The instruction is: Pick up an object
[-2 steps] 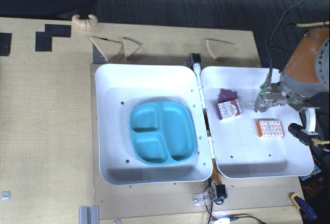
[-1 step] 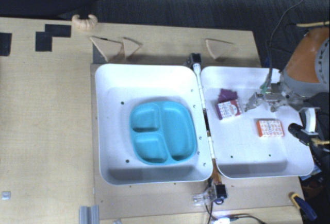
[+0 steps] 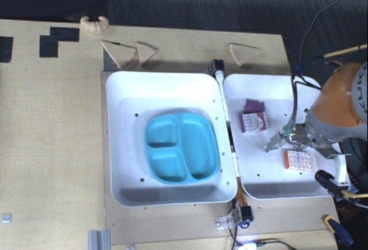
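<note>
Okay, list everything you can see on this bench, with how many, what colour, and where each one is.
bins: two, white, side by side on the bench.
divided plate: one, light blue, three compartments, in the left bin.
purple packet: one, right bin, far side.
small box: one, red and white, just in front of the purple packet.
flat packet: one, orange and white, right bin, near side.
gripper: one, metal, low over the right bin.

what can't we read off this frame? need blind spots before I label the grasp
- Gripper in the camera view: finger state unreadable, small and blurred under the wrist.
- Small box in the right bin: print too small to read; whether the gripper touches it is unclear.
- Purple-topped packet: label illegible; one item or two stacked, can't tell.
- Arm: cut off by the right edge.
</note>
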Controlling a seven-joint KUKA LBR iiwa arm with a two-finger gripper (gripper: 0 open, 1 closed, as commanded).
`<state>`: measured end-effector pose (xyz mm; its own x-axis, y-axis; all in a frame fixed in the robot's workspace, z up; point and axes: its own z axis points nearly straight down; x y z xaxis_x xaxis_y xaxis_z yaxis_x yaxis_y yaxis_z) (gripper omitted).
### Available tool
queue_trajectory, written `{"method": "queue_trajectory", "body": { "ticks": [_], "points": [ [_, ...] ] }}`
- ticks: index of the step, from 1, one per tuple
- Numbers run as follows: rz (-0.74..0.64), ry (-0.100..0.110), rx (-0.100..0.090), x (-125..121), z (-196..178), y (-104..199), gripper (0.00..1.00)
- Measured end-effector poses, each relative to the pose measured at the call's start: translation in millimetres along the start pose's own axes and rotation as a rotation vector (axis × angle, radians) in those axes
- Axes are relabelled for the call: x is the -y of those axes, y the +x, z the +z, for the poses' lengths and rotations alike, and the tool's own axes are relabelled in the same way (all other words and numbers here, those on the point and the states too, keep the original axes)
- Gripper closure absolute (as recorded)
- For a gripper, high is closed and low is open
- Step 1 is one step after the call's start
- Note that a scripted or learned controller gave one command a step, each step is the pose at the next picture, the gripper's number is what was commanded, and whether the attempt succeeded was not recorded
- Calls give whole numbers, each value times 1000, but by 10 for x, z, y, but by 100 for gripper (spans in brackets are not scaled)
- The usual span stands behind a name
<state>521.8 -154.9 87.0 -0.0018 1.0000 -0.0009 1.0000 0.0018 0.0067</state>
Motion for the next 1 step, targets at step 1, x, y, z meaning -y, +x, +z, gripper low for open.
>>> {"method": "queue_trajectory", "body": {
  "ticks": [1],
  "points": [
    [-1,-7,3,-26,-117,-4,100]
  ]
}}
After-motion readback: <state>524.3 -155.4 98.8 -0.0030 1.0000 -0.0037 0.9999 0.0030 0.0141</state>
